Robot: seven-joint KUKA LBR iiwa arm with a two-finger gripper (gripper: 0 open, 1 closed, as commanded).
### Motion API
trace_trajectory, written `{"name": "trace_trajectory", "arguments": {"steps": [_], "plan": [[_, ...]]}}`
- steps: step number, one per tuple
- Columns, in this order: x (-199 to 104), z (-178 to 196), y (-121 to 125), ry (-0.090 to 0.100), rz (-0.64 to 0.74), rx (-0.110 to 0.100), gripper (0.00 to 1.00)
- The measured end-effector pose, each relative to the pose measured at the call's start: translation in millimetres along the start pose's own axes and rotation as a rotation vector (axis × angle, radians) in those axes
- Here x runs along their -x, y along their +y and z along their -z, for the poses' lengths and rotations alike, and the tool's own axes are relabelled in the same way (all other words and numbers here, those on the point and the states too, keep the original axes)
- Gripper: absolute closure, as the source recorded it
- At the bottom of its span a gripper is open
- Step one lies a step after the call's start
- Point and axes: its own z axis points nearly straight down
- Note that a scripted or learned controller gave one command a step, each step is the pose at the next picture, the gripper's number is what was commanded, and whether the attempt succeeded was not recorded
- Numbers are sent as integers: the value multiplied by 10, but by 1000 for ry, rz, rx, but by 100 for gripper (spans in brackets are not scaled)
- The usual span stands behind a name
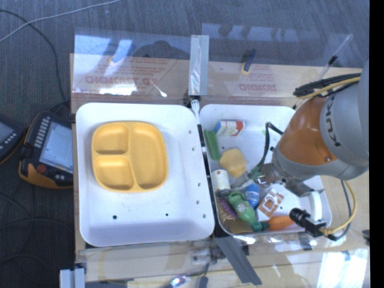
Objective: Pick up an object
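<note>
While the arm (327,134) reaches in from the right, its grey body and orange band hang over the right bin (211,114), so a good chunk of that bin is covered. The gripper (262,176) sits low among the clutter in the middle of the bin, and honestly I can't tell how it's set, it's too small and too buried in stuff to read. Nothing is clearly held by it as far as I can see.

So the pickable stuff is all in the right bin. Up near the far wall lies a small white bottle (228,127) with a red end, on its side. A long green thing (211,144) lies along the left wall just below it. A pale yellow block (233,161) sits near the middle, and just below-left of that is a white cup-like piece (220,179) with a red spot. Down toward the near edge there's a green bottle (243,209), a blue item (252,194) right by the gripper, a white box with orange print (271,203), and an orange carrot-looking thing (279,222) along the near wall.

Over in the left bin (180,221) a yellow divided plate (128,155) with three compartments lies flat. A teach pendant (45,152) rests on the floor to the left of the bench.
</note>
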Motion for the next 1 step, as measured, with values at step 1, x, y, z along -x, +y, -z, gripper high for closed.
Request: {"name": "trace_trajectory", "arguments": {"steps": [1], "plan": [[36, -28, 410, 9, -152, -16, 0]]}}
